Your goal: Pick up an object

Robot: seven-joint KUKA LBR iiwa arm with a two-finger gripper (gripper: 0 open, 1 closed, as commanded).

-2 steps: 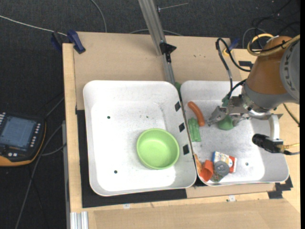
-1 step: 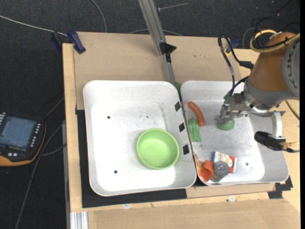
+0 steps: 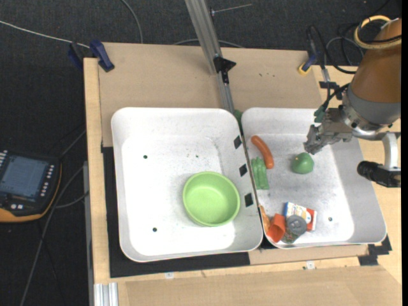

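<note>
Nearest me in the right bin (image 3: 357,234), I see a small pile at the front left corner: an orange piece (image 3: 275,227), a grey round lid-like thing (image 3: 295,225), and a red and white packet (image 3: 302,214) touching it. In the left bin (image 3: 127,171) a green bowl (image 3: 211,198) sits upright toward the front right.

Further back, a green block (image 3: 259,173) lies against the right bin's left wall, long axis running front to back. Just beyond it an orange sausage-shaped toy (image 3: 262,152) lies with its long axis slanting from back left to front right, its near end almost touching the block.

The green ball (image 3: 303,164) sits near the bin's middle, round, so it has no long axis to speak of. Nothing crowds it. The gripper (image 3: 313,146) hangs just behind and above it; from this slant I cannot tell how its tips stand, and nothing I can see sits between them.
</note>
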